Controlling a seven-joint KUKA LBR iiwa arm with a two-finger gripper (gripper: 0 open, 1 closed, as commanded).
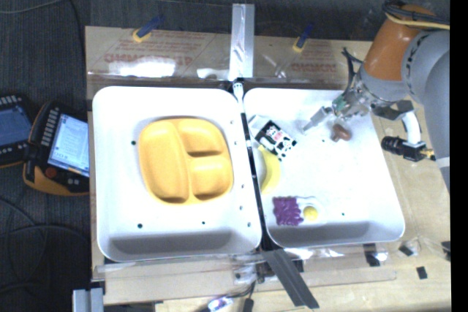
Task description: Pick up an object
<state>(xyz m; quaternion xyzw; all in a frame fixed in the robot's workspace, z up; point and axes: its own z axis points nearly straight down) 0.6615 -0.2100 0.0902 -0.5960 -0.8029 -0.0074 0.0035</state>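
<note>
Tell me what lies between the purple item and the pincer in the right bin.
In the camera view, only bare white bin floor lies between the purple item and the pincer. The small brown object sits just beside the pincer, off that line.

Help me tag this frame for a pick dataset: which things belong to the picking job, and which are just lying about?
Job:
gripper
brown object
black-and-white toy
purple grapes
small yellow piece
right bin

Lying about:
yellow divided plate, left bin
handheld pendant
</note>
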